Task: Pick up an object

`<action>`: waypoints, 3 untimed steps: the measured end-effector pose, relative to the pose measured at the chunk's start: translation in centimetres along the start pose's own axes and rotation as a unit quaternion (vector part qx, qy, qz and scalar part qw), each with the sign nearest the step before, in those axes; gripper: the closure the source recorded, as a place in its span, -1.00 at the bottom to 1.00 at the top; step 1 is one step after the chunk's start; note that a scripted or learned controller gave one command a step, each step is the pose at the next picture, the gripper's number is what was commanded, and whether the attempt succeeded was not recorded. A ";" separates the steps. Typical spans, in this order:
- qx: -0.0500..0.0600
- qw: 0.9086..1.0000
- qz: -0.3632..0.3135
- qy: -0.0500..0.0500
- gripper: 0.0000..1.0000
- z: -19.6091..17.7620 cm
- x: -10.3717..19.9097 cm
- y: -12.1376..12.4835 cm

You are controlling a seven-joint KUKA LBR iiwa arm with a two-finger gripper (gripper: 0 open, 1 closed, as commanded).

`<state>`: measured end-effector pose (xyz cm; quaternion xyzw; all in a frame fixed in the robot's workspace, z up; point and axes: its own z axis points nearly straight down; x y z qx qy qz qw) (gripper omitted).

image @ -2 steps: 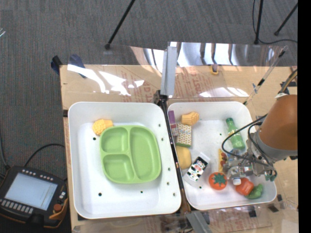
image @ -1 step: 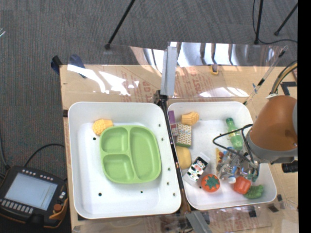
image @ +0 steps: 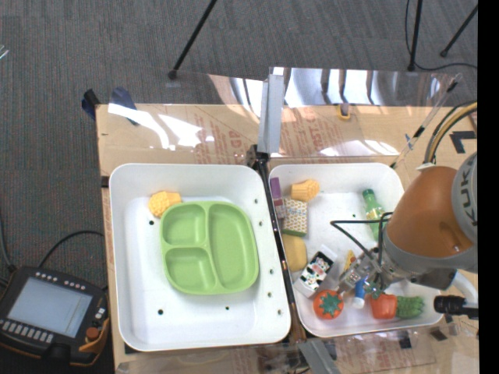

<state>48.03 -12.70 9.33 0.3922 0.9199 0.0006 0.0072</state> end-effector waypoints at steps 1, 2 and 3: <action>0.005 0.992 0.125 0.005 1.00 0.7 -2.2 8.1; 0.007 0.951 0.310 0.006 1.00 0.8 -6.6 11.1; 0.006 0.951 0.309 0.006 -1.00 0.8 -6.5 11.3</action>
